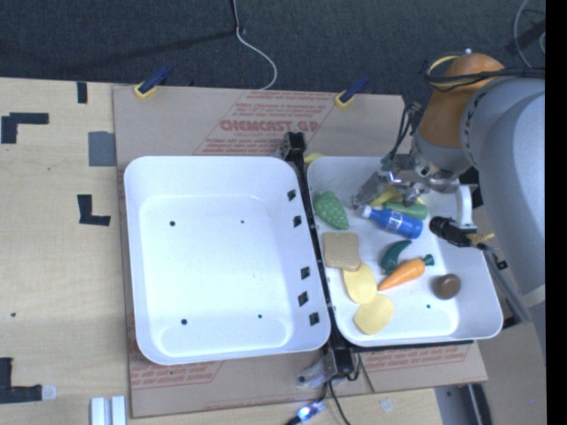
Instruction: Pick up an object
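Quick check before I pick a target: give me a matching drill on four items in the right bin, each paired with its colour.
Things:
1. bottle
2. carrot
3. bread slice
4. round object near the bin's right wall

Colours:
A. orange
B. brown
C. blue
D. tan

Pairs: 1-C, 2-A, 3-D, 4-B

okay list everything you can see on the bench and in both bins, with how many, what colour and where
left bin: 1, white, left half of bench
right bin: 1, white, beside it
bottle: 1, blue, right bin, below the pincer
green bumpy piece: 1, green, right bin's left side
tan slab: 1, tan, below it
yellow pieces: 2, yellow, right bin's near end
carrot: 1, orange, right bin middle
brown ball: 1, brown, right of carrot
clamps: 2, blue-yellow, board's far edge
arm: 1, grey and orange, right
pincer: 1, metallic, over right bin's far end
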